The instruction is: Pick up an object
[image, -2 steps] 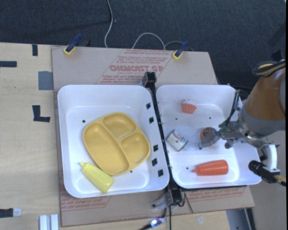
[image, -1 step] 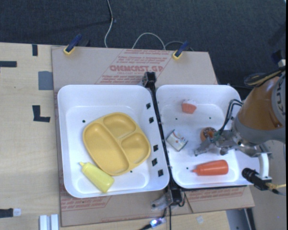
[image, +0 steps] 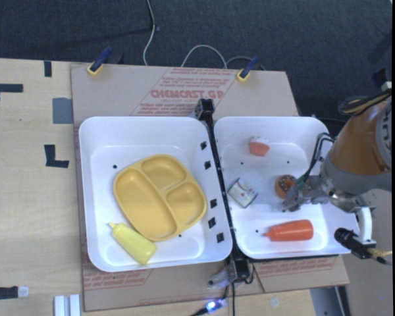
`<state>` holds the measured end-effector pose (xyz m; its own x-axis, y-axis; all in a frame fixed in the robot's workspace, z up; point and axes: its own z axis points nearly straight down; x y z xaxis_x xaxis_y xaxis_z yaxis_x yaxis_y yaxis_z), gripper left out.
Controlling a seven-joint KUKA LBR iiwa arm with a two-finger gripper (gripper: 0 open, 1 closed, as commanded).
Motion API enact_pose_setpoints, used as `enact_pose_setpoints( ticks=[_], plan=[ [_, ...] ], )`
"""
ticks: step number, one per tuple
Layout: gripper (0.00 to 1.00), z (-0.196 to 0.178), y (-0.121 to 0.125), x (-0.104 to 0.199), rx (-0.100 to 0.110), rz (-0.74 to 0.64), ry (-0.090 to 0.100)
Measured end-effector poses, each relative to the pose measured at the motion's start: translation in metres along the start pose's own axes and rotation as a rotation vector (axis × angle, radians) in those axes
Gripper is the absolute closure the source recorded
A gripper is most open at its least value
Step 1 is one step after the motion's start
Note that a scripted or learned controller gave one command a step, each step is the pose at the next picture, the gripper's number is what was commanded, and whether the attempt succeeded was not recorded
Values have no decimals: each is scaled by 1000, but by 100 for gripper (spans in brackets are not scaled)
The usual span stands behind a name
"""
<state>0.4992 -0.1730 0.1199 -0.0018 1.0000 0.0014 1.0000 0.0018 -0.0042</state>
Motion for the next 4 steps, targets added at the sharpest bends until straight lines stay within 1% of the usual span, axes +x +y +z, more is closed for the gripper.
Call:
enact_pose_setpoints(
  ticks=[1, 2, 3, 4],
  plan=[
    [100, -62, 6, -1, -9, 0, -3],
    [100, -114, 17, -5, -9, 0, -3],
    [100, -167, 17, -5, -8, 0, -3],
    [100, -151, 37, 42, -2, -4, -1]
  ],
)
